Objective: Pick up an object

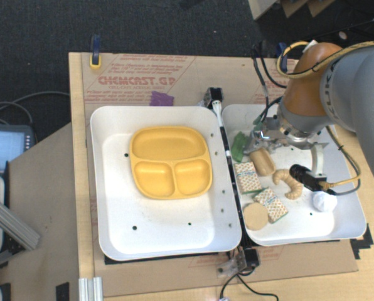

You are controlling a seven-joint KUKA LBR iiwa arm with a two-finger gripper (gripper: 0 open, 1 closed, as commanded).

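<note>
We see a yellow tray (170, 162) in a white bin (112, 187), and checkered packets (247, 178), tan pieces and a green item (239, 146) near the gripper (270, 138).

The arm (356, 86) is cut off by the right edge of the view. Its wrist covers the back of the right bin (347, 227) and the gripper (281, 144) beneath it. The green item (239, 146) is partly hidden under the wrist; its identity cannot be determined. A blue screen (5, 149) is cut by the left edge.
</note>
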